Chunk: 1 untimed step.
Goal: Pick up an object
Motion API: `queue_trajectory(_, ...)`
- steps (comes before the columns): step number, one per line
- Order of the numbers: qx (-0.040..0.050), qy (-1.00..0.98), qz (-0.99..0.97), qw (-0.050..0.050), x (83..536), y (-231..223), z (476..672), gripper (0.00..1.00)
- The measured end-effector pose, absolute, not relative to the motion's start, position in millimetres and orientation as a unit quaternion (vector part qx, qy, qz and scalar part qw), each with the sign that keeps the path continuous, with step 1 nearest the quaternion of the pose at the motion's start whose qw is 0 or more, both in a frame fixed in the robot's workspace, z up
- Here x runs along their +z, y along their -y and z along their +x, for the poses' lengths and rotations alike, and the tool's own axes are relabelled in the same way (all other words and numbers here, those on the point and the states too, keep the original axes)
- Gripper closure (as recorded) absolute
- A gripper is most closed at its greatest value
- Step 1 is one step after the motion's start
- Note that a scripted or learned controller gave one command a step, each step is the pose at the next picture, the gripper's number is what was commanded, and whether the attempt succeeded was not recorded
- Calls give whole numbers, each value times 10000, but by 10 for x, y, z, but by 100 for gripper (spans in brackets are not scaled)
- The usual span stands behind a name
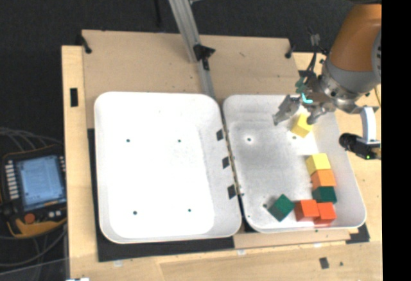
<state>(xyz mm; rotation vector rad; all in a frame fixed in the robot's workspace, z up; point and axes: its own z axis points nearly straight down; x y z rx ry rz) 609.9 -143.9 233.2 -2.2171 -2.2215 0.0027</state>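
Claw [300, 111] open over right bin [270, 164], yellow block [300, 126] between fingers

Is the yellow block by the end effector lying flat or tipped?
Tipped: the small yellow cube sits skewed at the end effector, unlike the square-set yellow block below.

- Arm [354, 42] enters from the right, orange band above a grey wrist.
- Wrist angled down and leftward.
- Gripper [297, 111] below-left of the wrist, fingers [283, 110] spread apart; yellow block [300, 126] sits between them.
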Motion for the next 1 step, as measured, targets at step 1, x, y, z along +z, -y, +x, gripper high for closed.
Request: queue_trajectory(1, -5, 7080, -7062, -3, 2357, 1439, 6107, 0)
